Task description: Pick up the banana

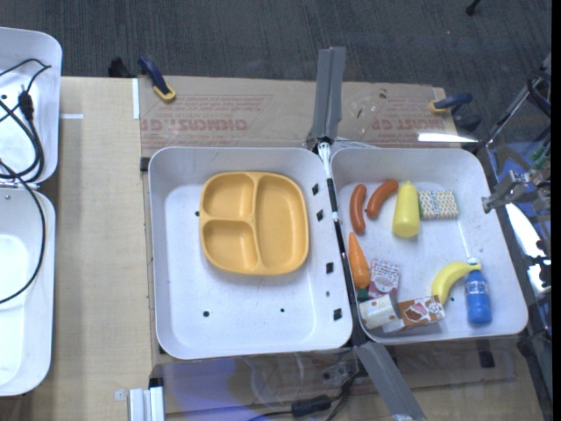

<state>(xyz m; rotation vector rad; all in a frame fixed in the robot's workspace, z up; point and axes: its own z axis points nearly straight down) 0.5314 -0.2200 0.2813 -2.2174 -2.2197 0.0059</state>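
While I hang at the far right rim of the right bin (491, 175), my gripper (501, 198) shows only as a small metallic shape against dark clutter. Grip released or clenched: cannot tell from this angle. Nothing visible in my grasp.

Banana (450, 279): lying on the bin floor, inward from me and toward the bench's near edge, apart from me. It curves upward, with its tip toward the blue bottle (478, 298), which lies just beside it on the side nearer my rim, the two touching or nearly so.

Patterned block (437, 203): closest item to me, straight inward at about my level. Just beyond it, a yellow squeeze bottle (406, 209), the two side by side.

Further inward: two red sausages (358, 209) (381, 197), then a carrot (358, 261) along the wall dividing the bins.

Toward the near edge, inward of the banana: a small printed packet (384, 277), a white carton (377, 310) and a brown carton (422, 310), clustered close together.

Left bin (175, 323): well apart from me, across the divider. A yellow divided plate (255, 222) sits flat in it, three compartments
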